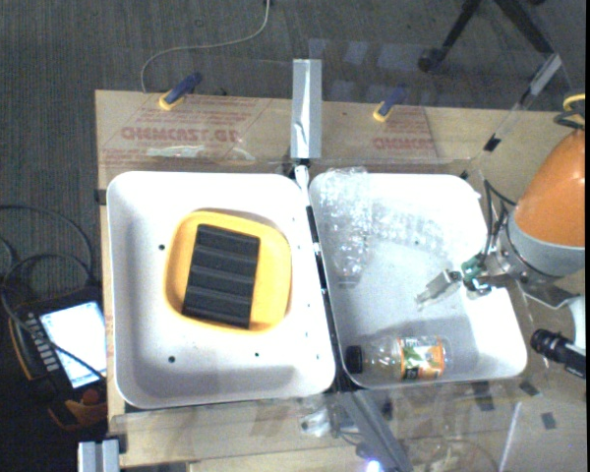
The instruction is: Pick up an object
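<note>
Two shallow white bins are seen side by side on the bench [128,136], which is covered with brown cardboard. In the left bin [138,362] a yellow tray-like object [182,254] lies near the middle, and a black ribbed block [222,273] rests on top of it, slightly tilted. The rest of that bin's floor is bare white.

In the right bin [492,352] a crumpled clear plastic item [359,224] is spread across the upper left part, close to the wall shared with the other bin. A clear plastic bottle [398,356] with a black cap and an orange label lies on its side along the lower edge, the cap pointing toward the dividing wall.

The arm [556,205], grey with an orange band, is seen at the right, reaching over the right bin's right wall. The pincer [450,283] is placed low over the right part of that bin, above and to the right of the bottle and well apart from it; the clear plastic lies to its left. Nothing is seen between the fingers, and whether they are spread or closed cannot be told.

Behind the bins, two clamps with blue and yellow handles [180,90] are fixed at the cardboard's far edge, and a metal upright [306,106] stands between the bins. A device with a lit screen [69,337] and cables lies on the floor at the left.
</note>
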You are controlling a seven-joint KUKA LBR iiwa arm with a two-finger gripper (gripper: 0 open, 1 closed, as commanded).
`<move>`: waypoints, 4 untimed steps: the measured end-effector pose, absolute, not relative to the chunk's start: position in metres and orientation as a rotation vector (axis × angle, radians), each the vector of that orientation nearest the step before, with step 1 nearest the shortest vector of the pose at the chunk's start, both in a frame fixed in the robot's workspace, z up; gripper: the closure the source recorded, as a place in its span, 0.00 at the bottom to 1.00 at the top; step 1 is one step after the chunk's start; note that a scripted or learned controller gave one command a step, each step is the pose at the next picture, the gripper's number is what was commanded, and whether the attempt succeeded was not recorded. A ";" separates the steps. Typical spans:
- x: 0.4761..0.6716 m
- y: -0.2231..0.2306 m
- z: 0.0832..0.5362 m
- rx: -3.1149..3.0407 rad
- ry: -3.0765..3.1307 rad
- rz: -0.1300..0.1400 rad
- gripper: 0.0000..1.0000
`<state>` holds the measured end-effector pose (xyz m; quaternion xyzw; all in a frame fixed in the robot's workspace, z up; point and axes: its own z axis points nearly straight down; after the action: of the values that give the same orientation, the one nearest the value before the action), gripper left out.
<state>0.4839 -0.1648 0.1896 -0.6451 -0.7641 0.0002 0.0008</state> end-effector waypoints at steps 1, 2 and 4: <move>0.483 -0.170 0.135 -1.867 -2.523 0.000 0.00; 0.486 -0.137 0.091 -1.838 -2.562 -0.002 0.00; 0.484 -0.170 0.107 -2.218 -2.214 -0.003 1.00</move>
<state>0.4837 -0.1700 0.1067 -0.7077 -0.7065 -0.0008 0.0036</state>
